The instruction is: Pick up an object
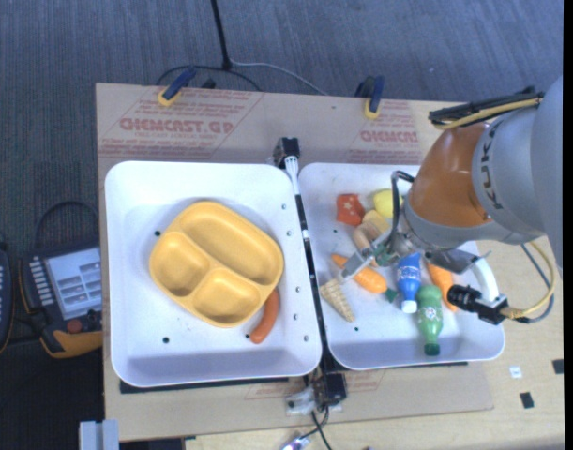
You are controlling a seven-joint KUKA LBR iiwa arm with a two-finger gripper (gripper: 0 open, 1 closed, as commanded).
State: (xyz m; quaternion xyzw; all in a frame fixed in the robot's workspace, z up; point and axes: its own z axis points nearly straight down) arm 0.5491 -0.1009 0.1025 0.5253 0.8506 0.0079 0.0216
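My gripper [378, 254] is low in the right bin [474, 350], reaching in from the right under the orange wrist band. It hovers among a cluster of toys: an orange carrot [369, 278] just below it, a tan piece [364, 241] at its left, and a blue bottle [410, 278] at its right. A red toy [350, 207] and a yellow lemon [384, 202] lie further back. A ridged cream cone [338, 299] and a green bottle [430, 320] sit nearer the front. Nothing is visibly lifted.
The left bin [127, 345] holds a yellow divided plate [216, 262] with an orange sausage [264, 319] by its front right corner. A black divider [305, 242] separates the bins. A cable connector [474, 300] hangs over the right bin's right side.
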